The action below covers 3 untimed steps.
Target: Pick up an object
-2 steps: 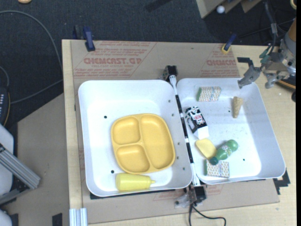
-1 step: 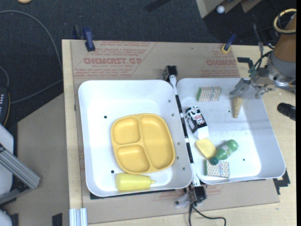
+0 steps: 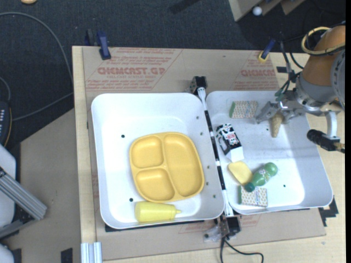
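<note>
Judging by the present layout, the pick is not yet done: nothing is seen lifted or held. Two white bins sit side by side on the bench. The left bin (image 3: pixel 109 147) holds a yellow divided tray (image 3: pixel 166 166), with a yellow bottle (image 3: pixel 154 211) lying near the front wall, its long axis running left to right and its narrower end pointing right. The arm (image 3: pixel 323 70) reaches in from the right and hangs over the far part of the right bin (image 3: pixel 307 174). The gripper (image 3: pixel 276 119) is low over the bin floor there; whether it is apart or closed cannot be told at this resolution. A tan piece hangs below it, possibly a finger rather than an object. Closest to it, a small patterned packet (image 3: pixel 243 109) lies just to its left, its long axis left to right. Well apart, toward the front, are a black-and-white carton (image 3: pixel 227 137), a yellow wedge (image 3: pixel 239 172), a green bottle (image 3: pixel 261 176) lying diagonally with its cap toward the front left, and a second packet (image 3: pixel 254 196). Approach, closure and lift are judged to remain.
</note>
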{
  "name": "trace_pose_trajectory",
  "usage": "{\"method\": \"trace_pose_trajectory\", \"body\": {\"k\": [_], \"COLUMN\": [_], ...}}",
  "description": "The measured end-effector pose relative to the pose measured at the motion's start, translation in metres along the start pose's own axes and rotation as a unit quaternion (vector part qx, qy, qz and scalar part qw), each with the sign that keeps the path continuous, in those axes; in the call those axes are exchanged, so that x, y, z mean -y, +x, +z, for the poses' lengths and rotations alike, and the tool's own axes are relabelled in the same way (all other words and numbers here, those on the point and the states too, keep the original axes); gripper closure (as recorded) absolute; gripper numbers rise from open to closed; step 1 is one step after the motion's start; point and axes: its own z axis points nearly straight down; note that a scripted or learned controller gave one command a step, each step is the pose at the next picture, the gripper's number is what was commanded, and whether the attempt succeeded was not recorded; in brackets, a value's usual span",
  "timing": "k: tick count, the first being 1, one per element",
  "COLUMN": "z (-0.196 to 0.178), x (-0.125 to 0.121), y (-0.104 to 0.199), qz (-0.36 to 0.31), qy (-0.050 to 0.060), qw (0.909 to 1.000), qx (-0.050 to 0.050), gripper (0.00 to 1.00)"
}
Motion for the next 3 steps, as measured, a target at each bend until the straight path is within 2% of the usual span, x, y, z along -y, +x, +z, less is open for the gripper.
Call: {"method": "trace_pose_trajectory", "body": {"k": [1, 2, 3], "z": [-0.012, -0.079, -0.134], "x": [0.0, 0.028, 0.089], "y": [-0.002, 0.071, 0.157], "qz": [0.0, 0.002, 0.002], "qy": [-0.002, -0.002, -0.001], "qw": [1.0, 1.0, 1.0], "qx": [0.004, 0.005, 0.005], "gripper": [1.0, 1.0, 1.0]}}
